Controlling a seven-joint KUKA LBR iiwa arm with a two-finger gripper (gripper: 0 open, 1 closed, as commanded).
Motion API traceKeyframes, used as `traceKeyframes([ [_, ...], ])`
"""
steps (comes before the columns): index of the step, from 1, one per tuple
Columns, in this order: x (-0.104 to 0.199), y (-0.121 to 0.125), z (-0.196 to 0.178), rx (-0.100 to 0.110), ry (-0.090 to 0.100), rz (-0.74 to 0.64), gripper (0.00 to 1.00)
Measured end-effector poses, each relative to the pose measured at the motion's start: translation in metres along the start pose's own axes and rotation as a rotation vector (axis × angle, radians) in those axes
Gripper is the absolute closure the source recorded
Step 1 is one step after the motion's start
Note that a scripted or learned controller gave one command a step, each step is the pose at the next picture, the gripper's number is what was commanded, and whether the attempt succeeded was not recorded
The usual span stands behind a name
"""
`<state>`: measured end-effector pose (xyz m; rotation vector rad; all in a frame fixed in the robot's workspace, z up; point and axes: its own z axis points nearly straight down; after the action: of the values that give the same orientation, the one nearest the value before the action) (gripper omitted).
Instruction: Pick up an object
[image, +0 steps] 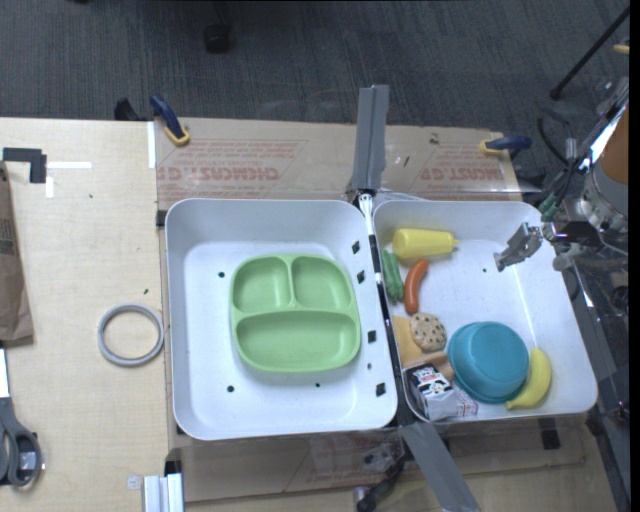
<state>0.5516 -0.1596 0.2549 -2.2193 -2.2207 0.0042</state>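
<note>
- Objects for picking, all in the right bin (560, 300): yellow corn cob (423, 242) at far left, red sausage (414, 284) and green pod (390, 272) beside it, cookie (428, 330), blue bowl (488, 361), banana (534, 380) touching the bowl's right side, small carton (436, 392) at the near edge.
- Gripper (518, 247) above the bin's far right part, holding nothing; finger spread cannot be told.
- Left bin (190, 300) holding a green divided plate (296, 313).
- Tape ring (131, 333) on the bench, left.

place: robotics lab | evidence: clamped cardboard (300, 160), tape roll (130, 333), toy food bins (180, 300)
</note>
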Motion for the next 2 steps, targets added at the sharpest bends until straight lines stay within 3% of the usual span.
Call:
traceKeyframes([
  [1, 0.015, -0.031, 0.104, 0.000, 0.001, 0.027, 0.00],
  [2, -0.034, -0.037, 0.161, -0.008, 0.001, -0.123, 0.00],
])
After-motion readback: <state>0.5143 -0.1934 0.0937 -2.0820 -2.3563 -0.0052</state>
